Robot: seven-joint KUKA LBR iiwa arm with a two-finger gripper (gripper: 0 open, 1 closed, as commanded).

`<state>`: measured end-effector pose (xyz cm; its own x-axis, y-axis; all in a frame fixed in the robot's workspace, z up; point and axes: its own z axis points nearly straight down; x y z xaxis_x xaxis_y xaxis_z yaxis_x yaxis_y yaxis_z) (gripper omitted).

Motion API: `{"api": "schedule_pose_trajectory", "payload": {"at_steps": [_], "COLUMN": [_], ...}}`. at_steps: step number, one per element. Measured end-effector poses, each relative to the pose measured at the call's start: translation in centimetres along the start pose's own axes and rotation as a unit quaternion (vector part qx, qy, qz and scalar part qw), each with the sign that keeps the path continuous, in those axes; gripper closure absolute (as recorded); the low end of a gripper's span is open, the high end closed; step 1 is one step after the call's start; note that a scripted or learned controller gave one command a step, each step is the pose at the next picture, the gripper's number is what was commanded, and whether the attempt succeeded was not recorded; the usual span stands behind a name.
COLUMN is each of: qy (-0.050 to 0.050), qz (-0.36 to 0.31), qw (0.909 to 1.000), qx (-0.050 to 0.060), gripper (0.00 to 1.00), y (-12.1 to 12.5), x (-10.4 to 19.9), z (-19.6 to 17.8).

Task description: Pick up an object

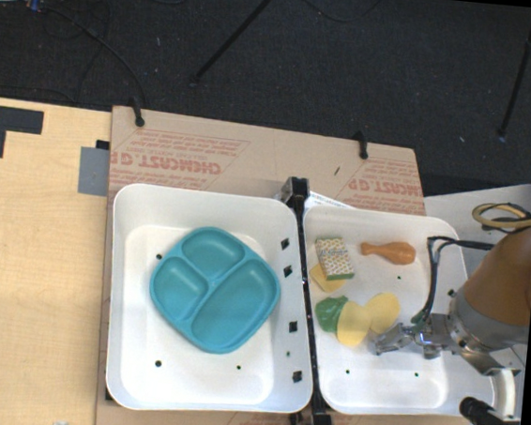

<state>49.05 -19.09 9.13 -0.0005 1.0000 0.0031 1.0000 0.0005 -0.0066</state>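
The right bin (387,399) holds several small items. A brown drumstick-shaped piece (389,252) lies at the back, and left of it is a checkered block (334,255) resting on a yellow piece (324,280). A green item (330,312) and pale yellow pieces (368,317) lie in the middle. My gripper (387,341) is low in the right bin, just right of the pale yellow pieces and close to them. The grey arm with its orange band (506,279) comes in from the right.
A teal divided plate (215,288) lies in the left bin (130,334). A black divider (301,305) runs between the bins. Cardboard (252,163) lies under both bins, with the wooden bench (24,266) to the left.
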Motion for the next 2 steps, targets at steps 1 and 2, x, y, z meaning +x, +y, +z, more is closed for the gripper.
{"api": "schedule_pose_trajectory", "payload": {"at_steps": [1, 2], "qy": [0.000, -0.001], "qz": [0.002, 0.000], "qw": [1.0000, 1.0000], "qx": [0.000, -0.003], "gripper": [1.00, 1.00], "y": [0.0, 0.2], "x": [-0.1, -0.3], "z": [-1.2, -5.4]}}
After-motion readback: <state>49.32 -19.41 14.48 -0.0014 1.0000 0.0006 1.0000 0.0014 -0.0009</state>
